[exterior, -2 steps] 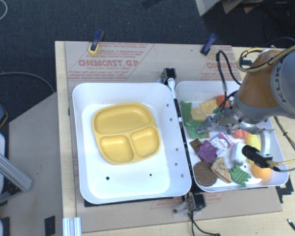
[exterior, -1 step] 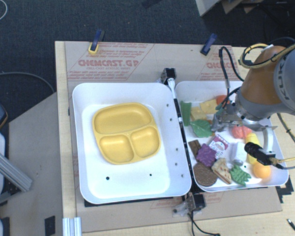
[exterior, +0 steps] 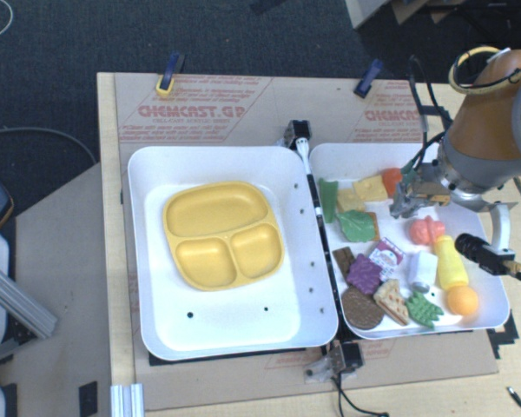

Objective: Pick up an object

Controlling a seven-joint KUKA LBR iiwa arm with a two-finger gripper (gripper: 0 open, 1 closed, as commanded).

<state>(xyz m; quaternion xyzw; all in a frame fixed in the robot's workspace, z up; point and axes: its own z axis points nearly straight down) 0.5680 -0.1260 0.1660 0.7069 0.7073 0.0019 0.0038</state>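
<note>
**Bench inventory: two bins, arm over the right one**

- Left bin [exterior: 148, 233]: shallow, white. Holds one yellow divided tray [exterior: 223, 233] with three compartments, lying toward the bin's upper left part.
- Right bin [exterior: 491, 311]: shallow, white, set just beside the left bin. Holds a crowd of small toy foods:
  - green piece [exterior: 328, 198] at the upper left, near the dividing edge;
  - pale yellow wedge [exterior: 369, 189] beside it, with an orange-red piece [exterior: 391, 182] at its right end;
  - green leafy piece [exterior: 357, 225] below the wedge;
  - pink piece [exterior: 427, 230] toward the right;
  - yellow bottle-shaped item [exterior: 451, 263] below the pink piece, upright along the bin's length;
  - orange ball [exterior: 462, 301] touching the bottle's lower end;
  - purple grape cluster [exterior: 364, 274] near the middle;
  - dark brown bar [exterior: 342, 260] just left of the grapes;
  - round brown cookie [exterior: 359, 308] at the lower left;
  - green ridged piece [exterior: 424, 309] near the lower edge.
- Arm [exterior: 486, 120]: grey with orange band, reaching in from the right over the right bin's upper part.
- Gripper [exterior: 405, 202]: pointed down between the orange-red piece and the pink piece. Whether it is released or clenched cannot be told; nothing is seen grasped in it.
- Bench [exterior: 208, 111]: brown board with printed lettering, clamped at the far edge by a yellow-and-blue clip [exterior: 168, 76] and a blue clip [exterior: 368, 78].
</note>
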